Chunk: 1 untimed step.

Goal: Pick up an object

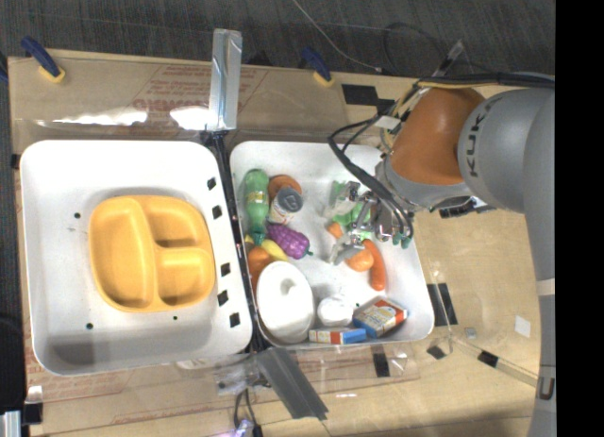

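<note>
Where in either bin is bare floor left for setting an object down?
Left bin: bare floor all around the yellow tray, widest along its near edge. Right bin: crowded, with a small bare patch near the far wall.

Single fixed overhead camera, slanted down; both bins (38,237) in frame side by side, arm (500,152) entering from right.

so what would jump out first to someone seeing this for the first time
Probably the big yellow divided tray sitting alone in the left bin. Next, the clutter of toy food in the right bin: a white roll, a purple eggplant, a green bottle. The grey arm reaches in from the right, its claw low over an orange carrot.
</note>
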Each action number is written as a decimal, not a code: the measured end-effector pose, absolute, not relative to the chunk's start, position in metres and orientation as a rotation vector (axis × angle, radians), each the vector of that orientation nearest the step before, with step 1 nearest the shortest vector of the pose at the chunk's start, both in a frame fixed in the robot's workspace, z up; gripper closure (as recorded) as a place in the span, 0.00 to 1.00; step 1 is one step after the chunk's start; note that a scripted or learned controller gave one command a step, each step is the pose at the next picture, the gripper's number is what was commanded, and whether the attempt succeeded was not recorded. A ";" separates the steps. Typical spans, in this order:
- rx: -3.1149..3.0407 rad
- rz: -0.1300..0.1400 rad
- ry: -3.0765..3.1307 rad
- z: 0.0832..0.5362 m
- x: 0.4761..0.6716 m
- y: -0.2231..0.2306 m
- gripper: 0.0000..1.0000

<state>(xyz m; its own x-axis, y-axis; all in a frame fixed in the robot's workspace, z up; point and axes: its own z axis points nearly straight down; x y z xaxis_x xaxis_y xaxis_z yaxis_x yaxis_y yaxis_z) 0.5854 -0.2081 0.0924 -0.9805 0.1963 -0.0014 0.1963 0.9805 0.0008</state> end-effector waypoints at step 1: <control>0.296 -0.001 3.121 0.104 0.588 -0.206 1.00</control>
